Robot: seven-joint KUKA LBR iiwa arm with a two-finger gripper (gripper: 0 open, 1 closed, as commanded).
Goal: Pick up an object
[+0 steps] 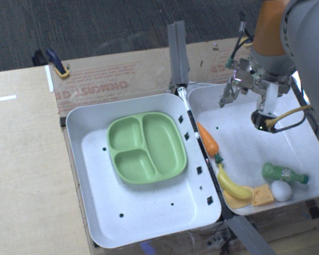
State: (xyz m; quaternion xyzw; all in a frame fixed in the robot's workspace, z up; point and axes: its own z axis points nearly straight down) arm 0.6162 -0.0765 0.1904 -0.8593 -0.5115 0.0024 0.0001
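Observation:
My gripper (231,97) hovers over the far part of the right bin (240,140), open, with nothing between its fingers. An orange carrot (208,138) lies against the bin's left wall, below and left of the gripper. Along the near edge lie a yellow banana (233,186), a yellow cheese wedge (262,197), a white egg (281,190) and a green bottle (283,173) on its side. All of these are well apart from the gripper.
A green divided plate (147,147) sits in the left bin (90,184). A black cable loop (279,119) hangs from the wrist over the right bin. A grey divider post (178,54) stands behind the bins.

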